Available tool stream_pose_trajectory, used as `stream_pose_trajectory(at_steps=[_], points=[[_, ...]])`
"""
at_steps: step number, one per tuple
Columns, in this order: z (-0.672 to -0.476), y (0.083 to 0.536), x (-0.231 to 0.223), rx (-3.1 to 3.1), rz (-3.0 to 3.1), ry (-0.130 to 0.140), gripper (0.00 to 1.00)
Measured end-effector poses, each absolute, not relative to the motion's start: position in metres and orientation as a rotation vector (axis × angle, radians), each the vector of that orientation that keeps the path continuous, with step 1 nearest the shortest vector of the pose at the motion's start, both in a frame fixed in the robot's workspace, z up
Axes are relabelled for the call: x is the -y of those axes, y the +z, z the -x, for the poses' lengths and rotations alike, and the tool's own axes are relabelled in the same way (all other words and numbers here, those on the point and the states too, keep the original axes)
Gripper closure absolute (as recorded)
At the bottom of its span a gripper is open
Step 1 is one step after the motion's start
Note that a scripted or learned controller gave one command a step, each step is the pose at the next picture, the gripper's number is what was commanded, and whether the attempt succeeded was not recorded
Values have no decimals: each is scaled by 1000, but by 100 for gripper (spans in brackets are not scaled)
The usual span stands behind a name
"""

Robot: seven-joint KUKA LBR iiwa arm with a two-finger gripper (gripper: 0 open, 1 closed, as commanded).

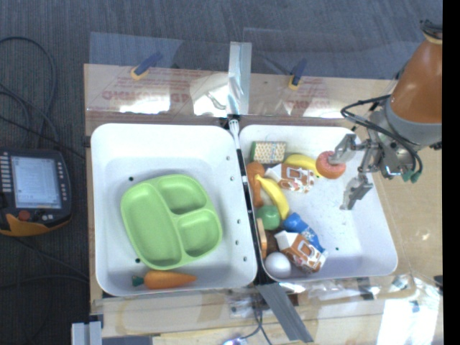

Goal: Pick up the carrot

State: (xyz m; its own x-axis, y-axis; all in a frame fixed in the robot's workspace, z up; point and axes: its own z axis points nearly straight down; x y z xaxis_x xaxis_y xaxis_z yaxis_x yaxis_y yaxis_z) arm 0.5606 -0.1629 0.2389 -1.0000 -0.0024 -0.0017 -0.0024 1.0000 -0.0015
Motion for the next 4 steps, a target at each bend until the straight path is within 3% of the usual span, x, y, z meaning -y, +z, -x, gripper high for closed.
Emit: stream_pose_trajectory(at_steps=[1, 2, 3, 4], points=[[-540, 150, 97, -3113, 433, 3, 0], [-553, 100, 97, -3093, 450, -9, 0], [-610, 115, 98, -3091, 536, -3, 0], [-639, 99, 98, -3091, 525, -5, 0]])
